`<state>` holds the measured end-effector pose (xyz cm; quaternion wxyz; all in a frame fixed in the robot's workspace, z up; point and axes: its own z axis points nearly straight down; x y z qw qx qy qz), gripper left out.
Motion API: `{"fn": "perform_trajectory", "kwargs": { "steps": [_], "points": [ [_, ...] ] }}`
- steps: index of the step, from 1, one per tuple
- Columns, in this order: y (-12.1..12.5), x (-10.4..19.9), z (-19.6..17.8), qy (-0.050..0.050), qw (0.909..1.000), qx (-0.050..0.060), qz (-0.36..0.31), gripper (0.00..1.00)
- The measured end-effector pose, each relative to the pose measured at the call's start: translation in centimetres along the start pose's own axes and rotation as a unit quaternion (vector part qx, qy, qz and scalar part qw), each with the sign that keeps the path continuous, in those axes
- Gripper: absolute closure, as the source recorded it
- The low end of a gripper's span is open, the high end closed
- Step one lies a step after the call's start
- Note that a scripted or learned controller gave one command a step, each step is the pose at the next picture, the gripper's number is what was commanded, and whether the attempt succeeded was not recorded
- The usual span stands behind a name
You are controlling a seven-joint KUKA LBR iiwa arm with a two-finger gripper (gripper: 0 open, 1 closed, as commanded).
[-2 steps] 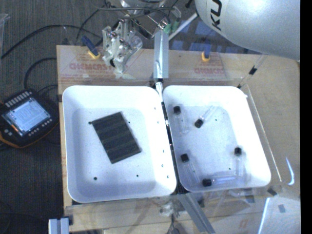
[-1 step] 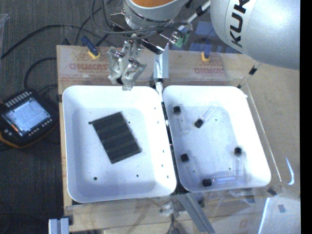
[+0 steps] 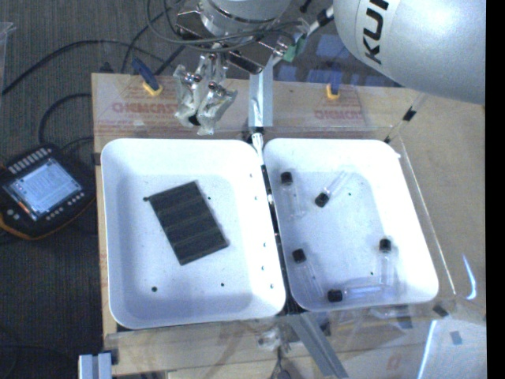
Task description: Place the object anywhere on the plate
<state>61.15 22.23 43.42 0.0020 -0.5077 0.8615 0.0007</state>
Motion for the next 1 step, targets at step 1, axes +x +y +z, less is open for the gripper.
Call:
{"fn": "perform_trajectory", "kwargs": {
  "steps": [1],
  "points": [
    [5.01, 3.86, -0.04, 0.001, 0.9942, -0.001, -0.107, 1.0]
  ]
}}
